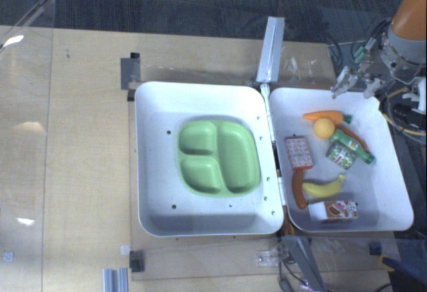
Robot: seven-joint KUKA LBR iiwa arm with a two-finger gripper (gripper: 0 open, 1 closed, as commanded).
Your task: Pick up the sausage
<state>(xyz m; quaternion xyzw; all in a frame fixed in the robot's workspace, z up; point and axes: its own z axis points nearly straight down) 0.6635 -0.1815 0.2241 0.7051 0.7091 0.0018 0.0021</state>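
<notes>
gripper [355,81]: above right bin's [393,171] far edge, fingers apart, holding nothing | sausage [298,189]: in right bin's near left part, touching banana [323,187] | left bin [153,151]: green divided tray [219,156]

Glossy white plastic bins [153,151], a matt green tray [219,156], pale wooden bench [73,151].

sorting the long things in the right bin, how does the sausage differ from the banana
The sausage is reddish-brown; the banana is yellow. The sausage lies lengthwise along the right bin's left wall, while the banana lies crosswise, curving up to the right. The banana's left end seems to overlap the sausage. Both are slim, elongated and lie flat near the bin's front.
</notes>
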